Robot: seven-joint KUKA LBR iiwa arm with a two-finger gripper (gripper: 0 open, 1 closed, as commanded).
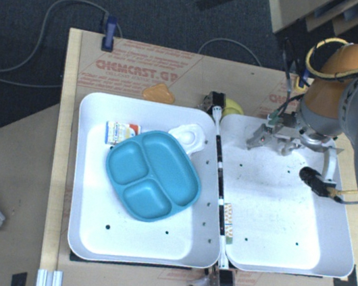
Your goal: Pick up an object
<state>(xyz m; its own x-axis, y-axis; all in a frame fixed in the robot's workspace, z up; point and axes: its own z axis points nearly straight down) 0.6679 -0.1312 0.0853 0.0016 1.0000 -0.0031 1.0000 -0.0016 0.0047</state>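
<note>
I see the arm bent down from the upper right, its gripper low over the right bin's upper edge; whether the jaws are spread I cannot tell. The blue divided plate lies in the left bin, centre-left of the frame.

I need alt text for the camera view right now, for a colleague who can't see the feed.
The grey arm's hand hovers at the far edge of the right shallow white bin, nothing visibly between its fingers. The left shallow white bin holds a blue three-compartment plastic tray, with a small printed packet and a white plastic cup behind it.
</note>
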